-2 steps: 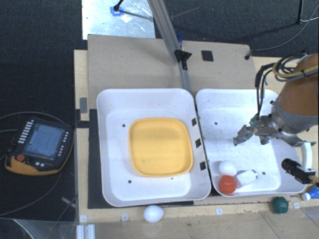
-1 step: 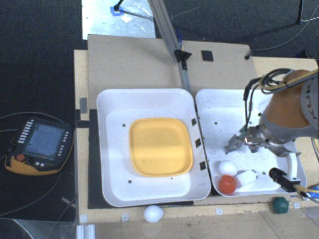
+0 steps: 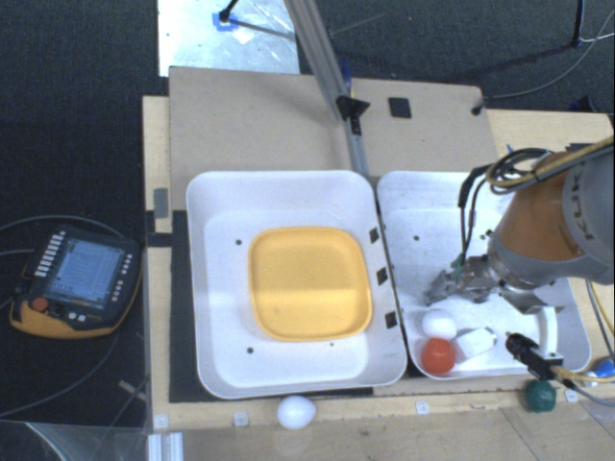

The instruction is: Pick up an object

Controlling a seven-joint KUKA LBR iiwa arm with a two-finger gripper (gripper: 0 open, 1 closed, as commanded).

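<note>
A white ball (image 3: 439, 324) lay in the right bin (image 3: 423, 214), toward that bin's 7 o'clock corner. A red ball (image 3: 439, 355) sat touching it at its 6 o'clock, close against the bin's front wall. A third small white object (image 3: 477, 342), lumpier and of a shape too blurred to name, rested at the red ball's 2 o'clock, touching or nearly touching both balls.

The gripper (image 3: 445, 289) hung just at the white ball's 12 o'clock, pointing down and toward 8 o'clock. Nothing showed between its tips, and from this slant it could not be told whether it was open or closed. Whether it touched the white ball could not be told either. Behind it the grey arm (image 3: 586, 209), with its orange band (image 3: 528, 229), stretched in from 3 o'clock across the right half of the bin, with dark cables looped over it.

The left bin (image 3: 207, 257), touching the right one along their shared side, held a square yellow plate (image 3: 310, 282) with rounded corners, lying flat at the centre.

On the bench (image 3: 452, 421), just outside the left bin's 6 o'clock edge, lay a white egg-shaped object (image 3: 296, 411). A dark green ball (image 3: 540, 397) sat beyond the right bin's 5 o'clock corner. A teach pendant (image 3: 72, 279) lay on the dark floor, well apart at the bench's 9 o'clock.
</note>
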